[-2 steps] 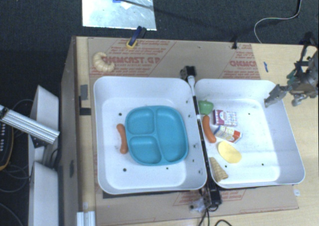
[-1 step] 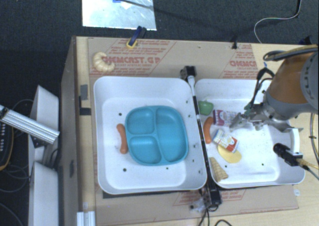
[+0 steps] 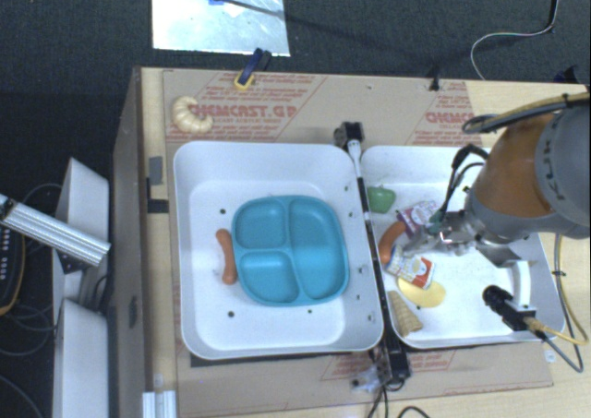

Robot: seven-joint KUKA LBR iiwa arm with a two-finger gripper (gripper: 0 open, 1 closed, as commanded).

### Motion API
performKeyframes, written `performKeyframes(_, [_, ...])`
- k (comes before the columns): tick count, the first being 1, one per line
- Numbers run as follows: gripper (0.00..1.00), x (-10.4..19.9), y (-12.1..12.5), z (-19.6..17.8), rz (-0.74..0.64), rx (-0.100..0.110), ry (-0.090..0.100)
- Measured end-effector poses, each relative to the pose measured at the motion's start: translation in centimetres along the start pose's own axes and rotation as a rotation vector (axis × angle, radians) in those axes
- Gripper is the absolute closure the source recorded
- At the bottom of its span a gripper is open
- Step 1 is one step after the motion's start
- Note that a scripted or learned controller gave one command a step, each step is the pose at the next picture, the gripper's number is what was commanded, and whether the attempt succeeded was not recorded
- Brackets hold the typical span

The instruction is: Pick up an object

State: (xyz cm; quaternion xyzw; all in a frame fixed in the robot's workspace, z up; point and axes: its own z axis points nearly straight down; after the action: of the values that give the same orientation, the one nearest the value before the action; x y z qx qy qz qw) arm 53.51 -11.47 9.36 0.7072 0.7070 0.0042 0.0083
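Note:
My gripper [image 3: 421, 241] is low in the right bin [image 3: 480, 326], near its left side, above a cluster of small things. Just under it lies a red and white packet [image 3: 412, 268]. An orange-red sausage [image 3: 391, 233] lies to the gripper's left, and a crumpled silvery wrapper [image 3: 421, 214] sits just behind it. In front of the packet are a yellow piece [image 3: 425, 295] and a waffle cone [image 3: 404, 313]. A green toy [image 3: 380, 197] rests near the bin's back left. Nothing visibly hangs from the gripper.
The left bin [image 3: 199, 222] holds a blue divided plate [image 3: 289, 250] and a small orange sausage [image 3: 225, 256] to its left. The divider between the bins [image 3: 367, 222] runs close to the gripper's left. My arm [image 3: 517, 181] covers the right bin's right part.

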Motion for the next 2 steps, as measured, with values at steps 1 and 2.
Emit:
performKeyframes(1, [0.0,2.8,5.6,0.9,-0.001,0.014,0.002])
performKeyframes(2, [0.0,1.6,10.4,1.0,-0.005,0.015,0.005])
